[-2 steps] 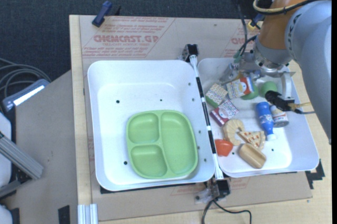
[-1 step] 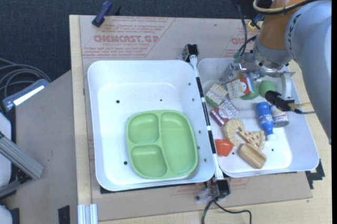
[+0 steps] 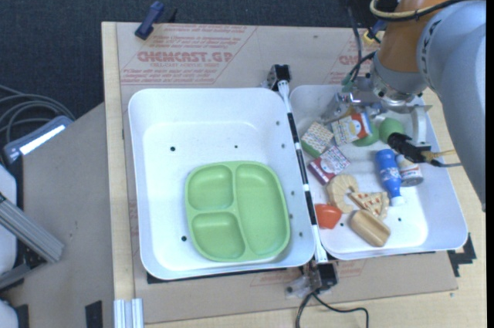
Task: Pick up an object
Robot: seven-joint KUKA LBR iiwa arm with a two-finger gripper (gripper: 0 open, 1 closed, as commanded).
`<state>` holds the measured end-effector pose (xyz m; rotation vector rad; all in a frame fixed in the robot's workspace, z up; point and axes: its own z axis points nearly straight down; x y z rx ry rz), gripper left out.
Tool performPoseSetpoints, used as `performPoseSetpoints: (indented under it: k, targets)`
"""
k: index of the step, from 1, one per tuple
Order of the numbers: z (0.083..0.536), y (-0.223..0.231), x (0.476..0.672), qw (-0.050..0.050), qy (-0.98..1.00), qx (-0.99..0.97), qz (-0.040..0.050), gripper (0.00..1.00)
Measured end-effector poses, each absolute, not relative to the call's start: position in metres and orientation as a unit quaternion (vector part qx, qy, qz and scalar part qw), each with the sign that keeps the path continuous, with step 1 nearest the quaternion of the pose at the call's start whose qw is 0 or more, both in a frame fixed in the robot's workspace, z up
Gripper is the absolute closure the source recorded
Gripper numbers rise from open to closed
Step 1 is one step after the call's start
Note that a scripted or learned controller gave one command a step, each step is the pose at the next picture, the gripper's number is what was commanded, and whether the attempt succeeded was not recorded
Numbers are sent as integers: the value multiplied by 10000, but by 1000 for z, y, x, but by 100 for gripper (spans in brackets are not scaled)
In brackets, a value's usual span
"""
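Observation:
My gripper (image 3: 356, 107) hangs low over the far part of the right bin (image 3: 440, 230), below the orange band of the arm. Right beneath it lie an orange and white carton (image 3: 352, 127) and a green ball (image 3: 391, 129). I cannot make out whether it touches either of them. Further toward the front of the bin sit a pale green box (image 3: 316, 138), a patterned packet (image 3: 333, 160), a blue bottle (image 3: 388, 172), a round cookie (image 3: 340, 187), a pizza slice (image 3: 370, 201), a red pepper piece (image 3: 328, 217) and a bread roll (image 3: 369, 228).
The left bin (image 3: 154, 126) holds a green divided plate (image 3: 236, 209). A black clamp (image 3: 279, 75) sits at the far end of the rim between the bins. A blue clip (image 3: 148, 20) lies on the board at the back left. The arm covers the right bin's far right corner.

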<state>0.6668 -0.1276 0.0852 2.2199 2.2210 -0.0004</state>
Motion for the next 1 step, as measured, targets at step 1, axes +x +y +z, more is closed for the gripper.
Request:
performPoseSetpoints:
  k: [1]
  targets:
    - [85,-127,667,7,7074,7068,-2,0]
